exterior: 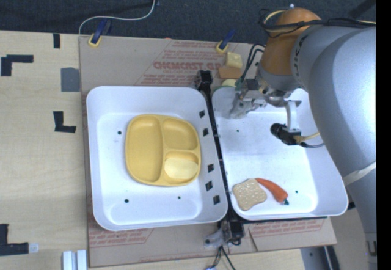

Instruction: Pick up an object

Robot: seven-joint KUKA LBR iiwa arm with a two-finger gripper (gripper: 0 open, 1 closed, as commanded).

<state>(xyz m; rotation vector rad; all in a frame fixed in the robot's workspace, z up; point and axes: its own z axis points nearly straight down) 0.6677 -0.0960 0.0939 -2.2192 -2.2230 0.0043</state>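
The right bin [317,198] holds two loose things at its 6 o'clock end: a slice of bread [249,194] and, touching it at its 2 to 3 o'clock side, a carrot [272,189] with its green tip pointing to 5 o'clock. The left bin [101,140] holds a yellow tray [149,143] with three compartments, and a pale round piece [181,167] sits in the compartment at its 4 o'clock.

The gripper [243,102] hangs over the right bin's 11 o'clock corner, well apart from the bread and carrot. Whether it is open or closed I cannot tell; nothing shows in it.

Both candidates look like toy food, so probably light. The carrot looks stiff, smooth and tapered: likely to slip or roll if pinched near the thin tip. The best hold is probably across its thick middle, with the grip set square to its long axis. The bread lies flat and low, which leaves little edge to catch; it may be soft foam and give under pressure. A pinch across its narrow width, from 10 to 4 o'clock, seems the most likely to work. Since the two touch, closing on either may push the other. The tray is wide and thin-walled; only its rim offers a hold, and it would likely tilt.
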